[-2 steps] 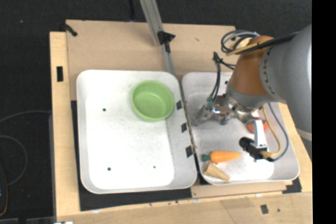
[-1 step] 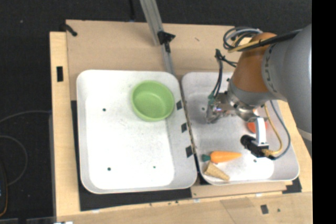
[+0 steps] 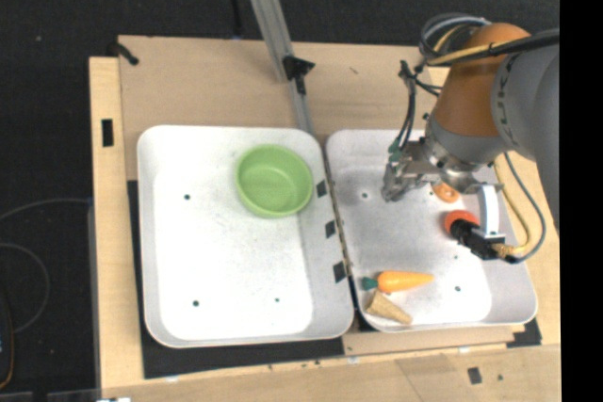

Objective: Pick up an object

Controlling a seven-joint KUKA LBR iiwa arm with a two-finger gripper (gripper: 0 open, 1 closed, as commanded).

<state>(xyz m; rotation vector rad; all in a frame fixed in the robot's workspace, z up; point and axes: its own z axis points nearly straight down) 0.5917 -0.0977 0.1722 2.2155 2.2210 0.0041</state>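
Note:
A green bowl [image 3: 274,181] sits in the left bin [image 3: 170,231], near its back right corner. In the right bin [image 3: 509,301], an orange carrot with a green tip [image 3: 403,280] lies near the front edge, and a tan wedge-shaped piece [image 3: 389,307] rests just in front of it. A small orange object [image 3: 445,193] shows beside the wrist, and a red-orange one [image 3: 461,223] lies to its front right. My gripper [image 3: 399,180] hangs over the back half of the right bin, with nothing visible between its fingers.
A slanted metal pole [image 3: 268,5] rises from behind the bins, ending near the seam between them. The arm and its cables [image 3: 490,99] cover the right bin's back right part. A black and white fitting [image 3: 490,226] lies beside the red-orange object.

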